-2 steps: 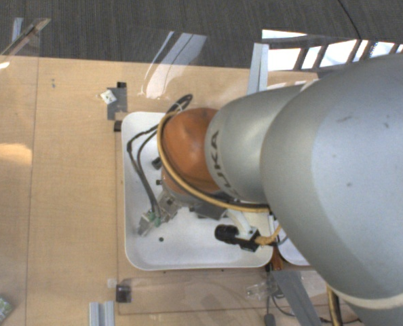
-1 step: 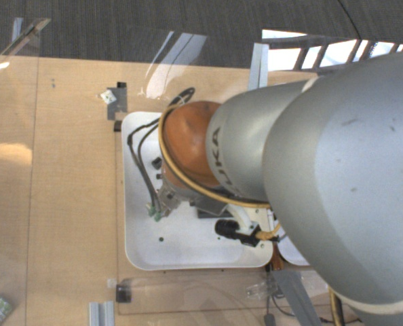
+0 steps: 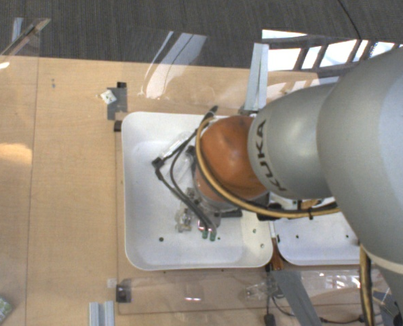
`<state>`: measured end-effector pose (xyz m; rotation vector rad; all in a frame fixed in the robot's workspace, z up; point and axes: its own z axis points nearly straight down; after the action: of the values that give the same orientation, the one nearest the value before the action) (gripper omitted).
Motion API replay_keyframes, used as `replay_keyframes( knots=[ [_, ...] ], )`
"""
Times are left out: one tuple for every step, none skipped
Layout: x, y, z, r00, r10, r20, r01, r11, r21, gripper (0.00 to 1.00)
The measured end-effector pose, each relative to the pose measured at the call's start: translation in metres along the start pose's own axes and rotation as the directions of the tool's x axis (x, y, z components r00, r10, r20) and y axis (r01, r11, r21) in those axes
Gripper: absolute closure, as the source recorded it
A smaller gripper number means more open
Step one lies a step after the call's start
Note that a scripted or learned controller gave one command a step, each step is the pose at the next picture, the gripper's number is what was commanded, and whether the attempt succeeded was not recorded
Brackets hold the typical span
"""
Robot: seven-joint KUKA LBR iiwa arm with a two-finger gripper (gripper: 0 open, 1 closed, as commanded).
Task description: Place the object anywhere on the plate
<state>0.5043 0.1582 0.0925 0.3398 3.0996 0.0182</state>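
My gripper (image 3: 201, 224) hangs low over the middle of the left white bin (image 3: 144, 182), under the orange wrist band (image 3: 228, 158) and its black cables. The wrist and the big grey arm (image 3: 337, 134) hide the bin's right half and whatever lies beneath them. A small pale, translucent thing (image 3: 182, 220) sits on the bin floor just left of the gripper; I cannot tell what it is, or whether the gripper touches it.
A corner of the right white bin (image 3: 317, 240) peeks out below the arm. Wooden bench (image 3: 52, 182) surrounds the bins, with small black brackets at the left bin's corners (image 3: 117, 104). A clear panel stands behind the bins.
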Motion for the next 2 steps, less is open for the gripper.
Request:
replay_keyframes(
  knots=[
    [-0.016,0.085,-0.112,0.991,-0.133,-0.015,0.133,0.991,0.005,1.00],
    [0.009,0.077,-0.012,0.970,0.241,-0.016,-0.240,0.971,0.015,1.00]
  ],
)
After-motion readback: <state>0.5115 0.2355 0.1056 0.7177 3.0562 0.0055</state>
